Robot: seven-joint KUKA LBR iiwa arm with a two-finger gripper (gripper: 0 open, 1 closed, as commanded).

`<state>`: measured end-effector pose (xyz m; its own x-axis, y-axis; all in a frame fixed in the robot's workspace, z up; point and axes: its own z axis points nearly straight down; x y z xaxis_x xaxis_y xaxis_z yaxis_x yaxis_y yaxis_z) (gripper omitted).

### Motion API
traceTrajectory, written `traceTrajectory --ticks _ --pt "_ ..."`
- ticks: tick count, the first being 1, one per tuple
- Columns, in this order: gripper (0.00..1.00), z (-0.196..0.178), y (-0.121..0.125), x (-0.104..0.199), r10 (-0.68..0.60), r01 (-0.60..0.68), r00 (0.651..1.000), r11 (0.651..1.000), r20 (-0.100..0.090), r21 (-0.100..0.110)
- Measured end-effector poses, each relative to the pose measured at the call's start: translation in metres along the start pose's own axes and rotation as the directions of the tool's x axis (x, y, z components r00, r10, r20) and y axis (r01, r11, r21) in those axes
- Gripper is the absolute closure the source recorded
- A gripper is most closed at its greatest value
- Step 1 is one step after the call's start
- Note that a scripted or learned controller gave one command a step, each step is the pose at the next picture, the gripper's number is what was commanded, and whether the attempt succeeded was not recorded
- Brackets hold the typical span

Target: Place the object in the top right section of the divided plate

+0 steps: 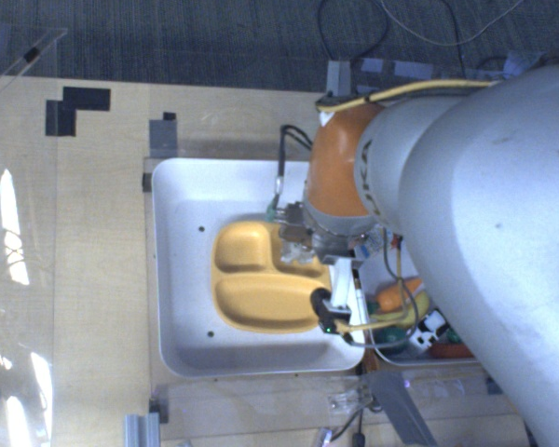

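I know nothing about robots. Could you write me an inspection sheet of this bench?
Surface: wooden bench with a white left bin; right bin mostly hidden under the arm.
Job's things: yellow plate in the left bin, its top right section partly covered by the gripper.
Clutter: orange thing and other bits in the right bin, too hidden to name.
Gripper: over the plate; load cannot be told.
Cables: black cables on the floor behind.
Surroundings: dark carpet; black marks on the bench.

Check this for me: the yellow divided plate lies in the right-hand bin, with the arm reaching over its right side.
Not quite. The camera view shows the yellow divided plate lying in the left bin, not the right-hand one. The arm does reach over its right side.
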<state>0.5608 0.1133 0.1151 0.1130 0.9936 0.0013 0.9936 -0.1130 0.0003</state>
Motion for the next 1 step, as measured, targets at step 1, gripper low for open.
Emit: traceTrajectory --ticks 1 --pt "1.00 0.0216 0.0456 0.0263 0.328 -0.328 0.945 0.945 -0.005 -0.009"
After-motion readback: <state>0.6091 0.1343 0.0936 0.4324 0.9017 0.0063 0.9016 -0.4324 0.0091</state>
